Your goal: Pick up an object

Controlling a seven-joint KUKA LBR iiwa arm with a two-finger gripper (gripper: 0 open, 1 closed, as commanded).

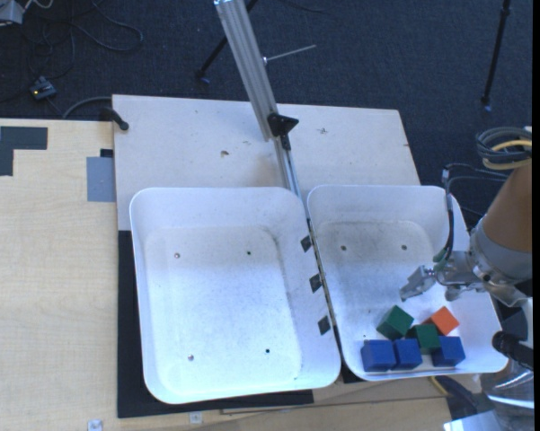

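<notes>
Six small blocks (411, 338), three blue, two green, one orange, below the pincer (420, 285), its state indiscernible.

One fixed camera above the bench
It looks down at a slant on both bins (225, 206), from mid distance; the arm (512, 232) enters at right.

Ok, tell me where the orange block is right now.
The orange block sits in the right bin, near its front right corner, beside a green block and just below the gripper.
</notes>
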